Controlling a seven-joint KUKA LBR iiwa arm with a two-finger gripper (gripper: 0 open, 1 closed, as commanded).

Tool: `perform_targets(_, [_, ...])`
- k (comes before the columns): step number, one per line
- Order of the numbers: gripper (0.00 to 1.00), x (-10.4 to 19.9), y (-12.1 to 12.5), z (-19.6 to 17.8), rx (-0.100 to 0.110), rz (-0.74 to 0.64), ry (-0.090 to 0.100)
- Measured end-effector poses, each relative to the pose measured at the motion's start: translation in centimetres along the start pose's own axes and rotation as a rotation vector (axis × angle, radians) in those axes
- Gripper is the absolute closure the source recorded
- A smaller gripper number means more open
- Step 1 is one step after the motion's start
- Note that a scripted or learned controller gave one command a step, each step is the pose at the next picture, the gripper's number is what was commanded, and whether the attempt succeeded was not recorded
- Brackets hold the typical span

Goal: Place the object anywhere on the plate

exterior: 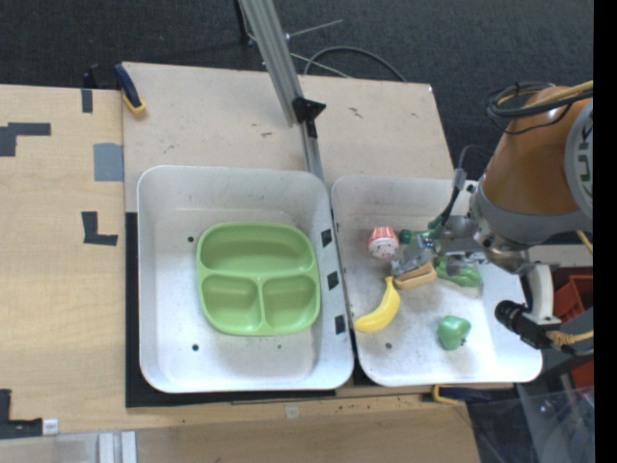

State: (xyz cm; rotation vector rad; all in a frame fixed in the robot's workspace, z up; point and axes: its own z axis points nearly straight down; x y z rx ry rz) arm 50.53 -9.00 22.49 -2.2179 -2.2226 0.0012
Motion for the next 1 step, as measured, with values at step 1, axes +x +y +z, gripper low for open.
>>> perform_targets(1, [0.0,-0.01,0.0,0.0,0.0,0.0,0.0])
